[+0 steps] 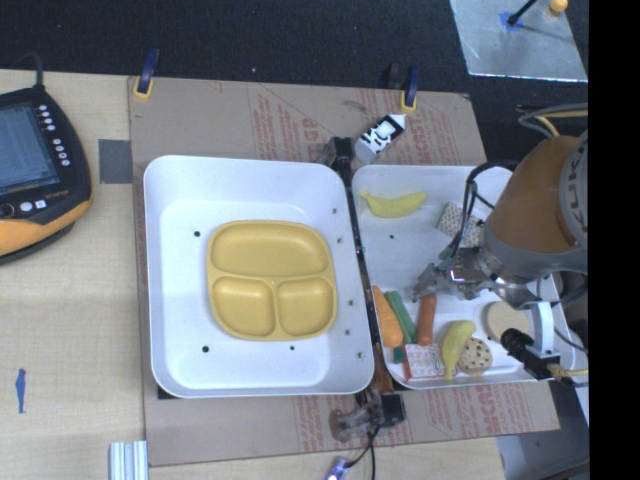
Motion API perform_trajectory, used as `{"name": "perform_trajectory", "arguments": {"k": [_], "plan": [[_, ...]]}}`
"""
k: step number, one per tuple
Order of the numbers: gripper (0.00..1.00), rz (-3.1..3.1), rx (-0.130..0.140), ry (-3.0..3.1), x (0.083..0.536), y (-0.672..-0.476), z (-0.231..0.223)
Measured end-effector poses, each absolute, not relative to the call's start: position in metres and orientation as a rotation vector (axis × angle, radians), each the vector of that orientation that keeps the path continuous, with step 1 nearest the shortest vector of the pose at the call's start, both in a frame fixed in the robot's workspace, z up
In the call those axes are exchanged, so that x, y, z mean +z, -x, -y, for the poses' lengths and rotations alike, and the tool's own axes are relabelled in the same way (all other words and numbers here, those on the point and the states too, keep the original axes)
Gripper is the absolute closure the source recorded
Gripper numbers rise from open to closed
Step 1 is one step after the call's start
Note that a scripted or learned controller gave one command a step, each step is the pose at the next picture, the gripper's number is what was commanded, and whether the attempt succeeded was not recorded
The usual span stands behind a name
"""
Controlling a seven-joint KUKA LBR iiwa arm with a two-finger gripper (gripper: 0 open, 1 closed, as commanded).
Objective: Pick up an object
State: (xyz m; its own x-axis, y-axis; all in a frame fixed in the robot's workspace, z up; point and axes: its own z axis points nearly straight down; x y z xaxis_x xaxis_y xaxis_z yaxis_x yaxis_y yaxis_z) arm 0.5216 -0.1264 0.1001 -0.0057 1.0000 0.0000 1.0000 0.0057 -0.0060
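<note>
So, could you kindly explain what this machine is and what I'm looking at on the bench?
One camera looks down at a slant on a bench with two shallow white bins. The left bin holds a yellow divided tray. The right bin holds toy food: a banana, a carrot, a green piece and others. The grey and orange shape at the right is a robot arm; its gripper hangs low over the right bin. I can't tell whether it holds anything.
</note>
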Motion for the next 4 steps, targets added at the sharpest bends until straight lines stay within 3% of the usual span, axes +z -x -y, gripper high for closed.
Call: {"name": "perform_trajectory", "arguments": {"k": [1, 2, 3, 4], "plan": [[1.00, 2.228, 0.010, 2.209, 0.111, -0.522, 0.127], [0.00, 2.229, 0.010, 2.208, 0.111, -0.522, 0.127], [0.00, 2.225, 0.002, 2.217, 0.128, -0.596, 0.164], [0.00, 2.224, 0.002, 2.216, 0.106, -0.649, 0.150]]}}
